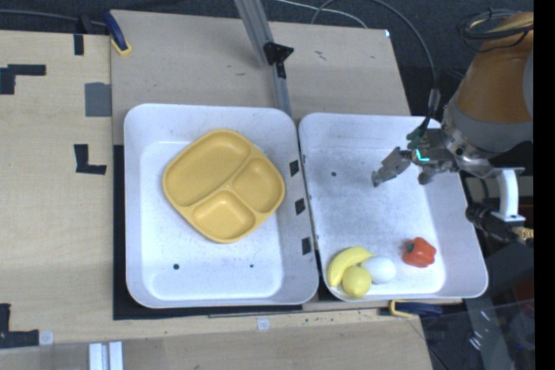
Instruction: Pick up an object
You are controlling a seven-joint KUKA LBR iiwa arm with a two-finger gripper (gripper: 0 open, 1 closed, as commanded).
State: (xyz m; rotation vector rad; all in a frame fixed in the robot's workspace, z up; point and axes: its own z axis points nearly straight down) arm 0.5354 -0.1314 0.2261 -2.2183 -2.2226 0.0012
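Lemon (356,281) beside banana (346,262), egg (381,269)

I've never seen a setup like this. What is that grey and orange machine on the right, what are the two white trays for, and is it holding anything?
It is a robot arm, seen from a camera fixed above the bench. Its gripper hovers over the right bin with nothing between its fingers. That bin holds a banana, a lemon, a white egg and a red pepper near its front edge. The left bin holds a yellow divided plate.
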